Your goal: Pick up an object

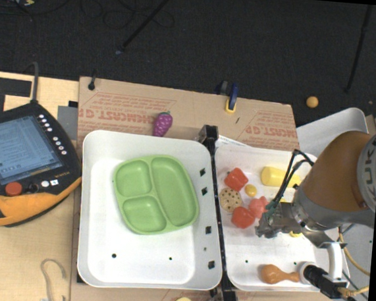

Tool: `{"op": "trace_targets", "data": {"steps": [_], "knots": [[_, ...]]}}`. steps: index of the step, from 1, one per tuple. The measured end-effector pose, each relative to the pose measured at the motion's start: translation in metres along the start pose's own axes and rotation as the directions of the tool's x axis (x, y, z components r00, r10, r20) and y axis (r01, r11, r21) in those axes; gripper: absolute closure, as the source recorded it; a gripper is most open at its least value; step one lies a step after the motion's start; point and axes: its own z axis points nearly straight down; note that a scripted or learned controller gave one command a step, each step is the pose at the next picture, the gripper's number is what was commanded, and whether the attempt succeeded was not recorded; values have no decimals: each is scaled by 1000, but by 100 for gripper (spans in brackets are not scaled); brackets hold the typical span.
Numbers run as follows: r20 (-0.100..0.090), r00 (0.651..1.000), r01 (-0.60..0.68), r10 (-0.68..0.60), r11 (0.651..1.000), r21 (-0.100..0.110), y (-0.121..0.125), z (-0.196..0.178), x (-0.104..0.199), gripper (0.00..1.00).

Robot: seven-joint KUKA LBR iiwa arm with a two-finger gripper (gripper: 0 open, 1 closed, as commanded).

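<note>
The gripper (268, 228) is hanging low in the right shallow white bin (249, 275), beside a red rounded toy (242, 216); its state is impossible to tell.

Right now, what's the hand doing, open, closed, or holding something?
Hand: low in the right bin, beside a red toy; its state cannot be told from this view.

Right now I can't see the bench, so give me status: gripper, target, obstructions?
Gripper low in the right bin, beside the red toy. Nothing seen in its grasp. Pink piece and cookie crowd close.
</note>
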Motion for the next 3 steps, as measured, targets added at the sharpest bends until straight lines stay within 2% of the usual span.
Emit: {"op": "trace_targets", "data": {"steps": [1,2,3], "knots": [[1,1000,0,0,1000,-2,2,-55,-11,100],[0,1000,0,0,1000,1,3,-70,-13,100],[-2,1000,5,-5,1000,2,22,-71,45,100]]}}
